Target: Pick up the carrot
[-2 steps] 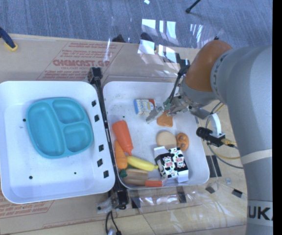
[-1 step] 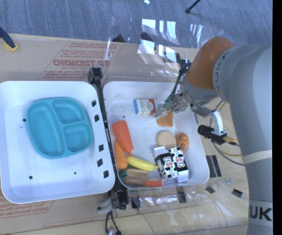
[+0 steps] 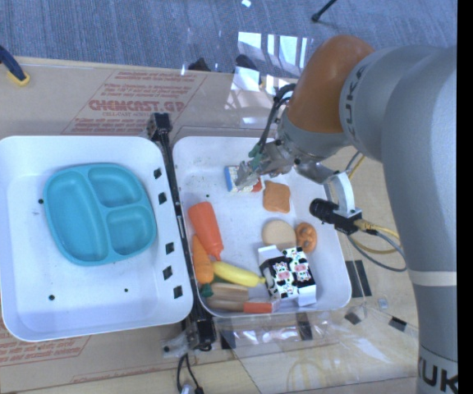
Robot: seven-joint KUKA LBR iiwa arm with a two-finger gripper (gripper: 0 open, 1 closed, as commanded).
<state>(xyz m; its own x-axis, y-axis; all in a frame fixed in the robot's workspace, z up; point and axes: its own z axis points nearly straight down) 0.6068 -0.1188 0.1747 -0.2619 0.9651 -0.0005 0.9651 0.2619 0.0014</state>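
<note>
Landmark: carrot (image 3: 206, 228), right bin (image 3: 189, 150), against its left wall.
Above it: bare bin floor, open from overhead.
Right of it: narrow clear strip.
Below it: crowded by orange piece (image 3: 201, 262) and banana (image 3: 236, 273).
Further right: patterned box (image 3: 287, 274), 2 rolls (image 3: 278, 233).

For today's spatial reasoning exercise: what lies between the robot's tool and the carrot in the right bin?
In the camera view, only bare white bin floor separates the tool from the carrot.
</note>
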